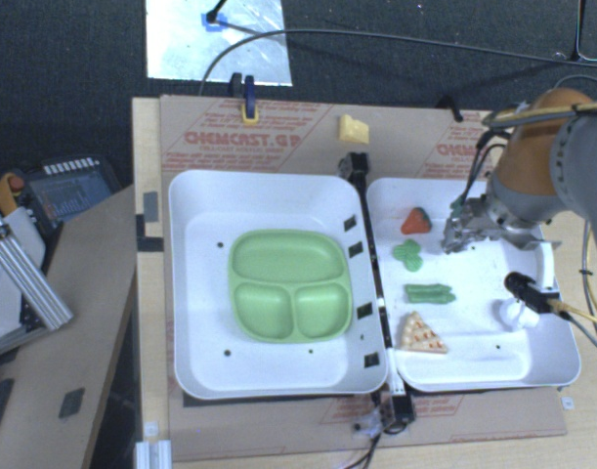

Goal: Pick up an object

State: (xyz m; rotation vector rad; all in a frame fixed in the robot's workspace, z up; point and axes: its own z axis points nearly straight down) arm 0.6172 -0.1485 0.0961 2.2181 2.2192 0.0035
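Gripper [457,239] hovers low in the right bin [562,360]; whether it's open or clenched, cannot tell. Red strawberry toy [415,222] lies just left of it, slightly farther back; green pea pod [429,293] nearer front-left.

Glossy white plastic bins [195,262], matt green plastic tray [288,283].

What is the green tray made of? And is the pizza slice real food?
The green tray looks like moulded plastic: one even pale green, smooth, with rounded compartments and a soft sheen. The pizza slice is probably a toy, plastic or rubber, judging by its flat colours and tidy edges, though it is too small to be sure.
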